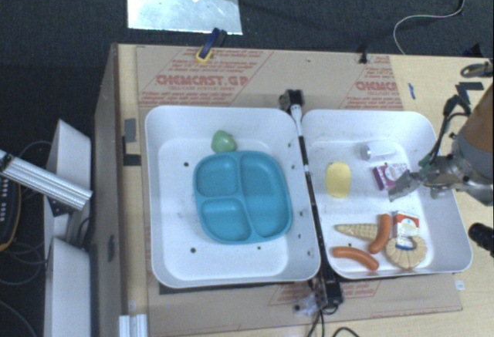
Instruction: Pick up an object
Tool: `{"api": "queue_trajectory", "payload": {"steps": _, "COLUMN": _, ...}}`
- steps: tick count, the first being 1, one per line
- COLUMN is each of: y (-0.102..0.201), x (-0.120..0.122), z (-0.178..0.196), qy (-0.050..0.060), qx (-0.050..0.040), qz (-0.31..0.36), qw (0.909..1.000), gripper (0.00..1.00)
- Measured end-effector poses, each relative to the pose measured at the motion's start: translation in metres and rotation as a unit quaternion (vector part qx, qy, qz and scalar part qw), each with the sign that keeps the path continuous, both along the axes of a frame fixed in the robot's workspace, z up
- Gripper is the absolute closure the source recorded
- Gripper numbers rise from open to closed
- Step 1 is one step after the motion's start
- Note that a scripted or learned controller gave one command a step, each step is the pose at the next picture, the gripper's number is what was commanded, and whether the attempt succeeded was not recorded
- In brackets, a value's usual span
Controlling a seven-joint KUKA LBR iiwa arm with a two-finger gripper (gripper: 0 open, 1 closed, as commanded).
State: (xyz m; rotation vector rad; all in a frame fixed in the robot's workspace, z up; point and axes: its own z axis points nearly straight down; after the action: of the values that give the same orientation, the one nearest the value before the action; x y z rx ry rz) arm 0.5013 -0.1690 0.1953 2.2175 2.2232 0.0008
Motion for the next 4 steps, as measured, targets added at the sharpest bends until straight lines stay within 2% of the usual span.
{"api": "queue_trajectory", "payload": {"steps": 1, "y": 0.003, "x": -0.011, "z": -0.107, "qy": -0.006, "qx": -0.002, "qz": 0.0, "qw": 1.0, "gripper": 0.0}}
{"api": "queue_trajectory", "payload": {"steps": 2, "y": 0.001, "x": -0.009, "z": -0.094, "qy": -0.009, "qx": -0.0036, "qz": 0.0, "qw": 0.9999, "gripper": 1.0}}
{"api": "queue_trajectory", "payload": {"steps": 3, "y": 0.055, "x": 0.04, "z": -0.045, "qy": -0.001, "qx": 0.0004, "qz": 0.001, "qw": 1.0, "gripper": 1.0}}
{"api": "queue_trajectory", "payload": {"steps": 4, "y": 0.054, "x": 0.039, "z": -0.045, "qy": 0.0, "qx": 0.0002, "qz": 0.0, "qw": 1.0, "gripper": 0.0}}
